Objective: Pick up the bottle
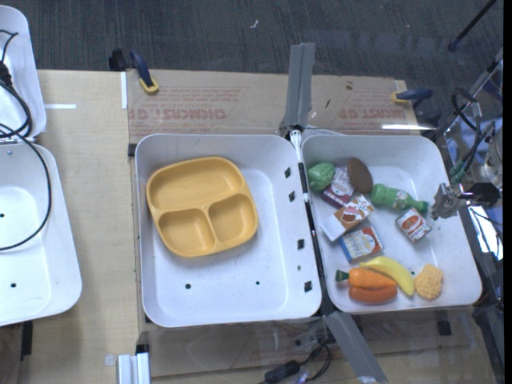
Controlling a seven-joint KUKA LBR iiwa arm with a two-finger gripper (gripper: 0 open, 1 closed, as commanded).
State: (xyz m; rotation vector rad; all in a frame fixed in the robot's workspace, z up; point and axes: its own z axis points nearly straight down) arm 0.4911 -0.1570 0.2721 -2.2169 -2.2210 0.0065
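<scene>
Green bottle (pixel 394 197) lies unpicked in my right bin (pixel 456 238); gripper (pixel 442 204) at its 3 o'clock, can't tell its grip state, lift remains.

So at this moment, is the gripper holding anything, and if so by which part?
Nothing is visibly held. The gripper sits at the right bin's right edge, just beside the green bottle's near end, with no object seen between its fingers.

Two bins side by side on the bench

The divided plate (pixel 202 206) lies in the left bin (pixel 216 302), toward ten o'clock. In the right bin (pixel 456 254), the bottle (pixel 394 196) lies near centre; the banana (pixel 394 271) and carrot (pixel 370 279) sit at six o'clock, the gripper (pixel 445 202) at three.
</scene>
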